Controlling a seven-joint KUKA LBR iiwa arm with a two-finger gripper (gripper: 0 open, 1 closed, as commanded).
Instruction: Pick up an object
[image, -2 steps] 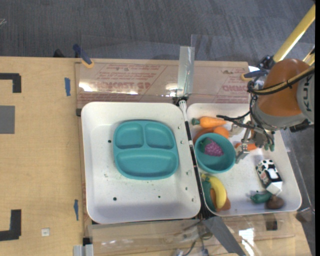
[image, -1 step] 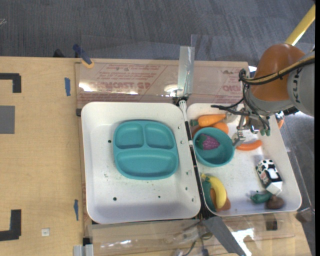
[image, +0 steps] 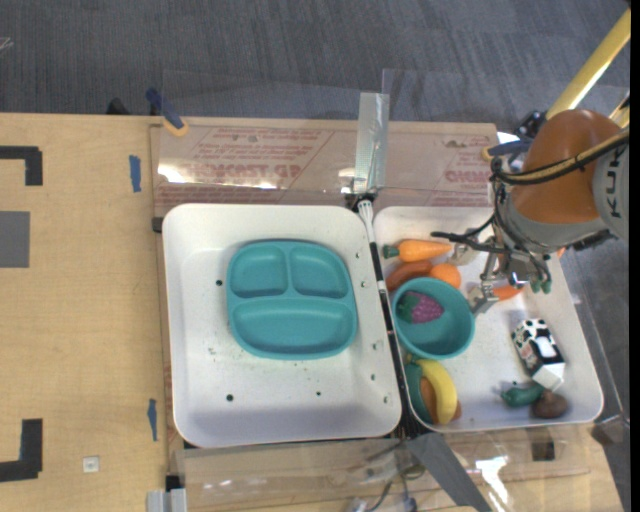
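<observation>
The fingers (image: 497, 285) hang low over the right bin (image: 585, 345), near its upper middle, pointing down just right of the teal bowl (image: 440, 330). A small orange-red piece (image: 508, 292) shows right at the tips, but the view is too small and cluttered there to tell how far apart the fingers stand or whether they have hold of it. Above them the wrist carries loops of dark cable, then the orange band (image: 565, 165) and the grey arm (image: 610, 195) leading off to the right.

Just left of the fingers, a carrot (image: 432, 249) lies along the bin's upper part, with an orange (image: 445, 272) tucked beneath it against the bowl's rim. The bowl holds a purple bunch of grapes (image: 425, 308). Below the bowl, a banana (image: 441, 388) rests beside the wall between the bins. To the right and lower down, a black-and-white milk carton (image: 538, 350) lies on its side, and near the bin's lower right corner sit a small green thing (image: 518, 396) and a brown one (image: 549, 404), touching or nearly so.

The left bin (image: 190, 330) holds a teal divided plate (image: 292, 299), lying flat near its middle. Both bins sit on a tan surface (image: 70, 320) marked with black corner shapes and bits of blue tape.
</observation>
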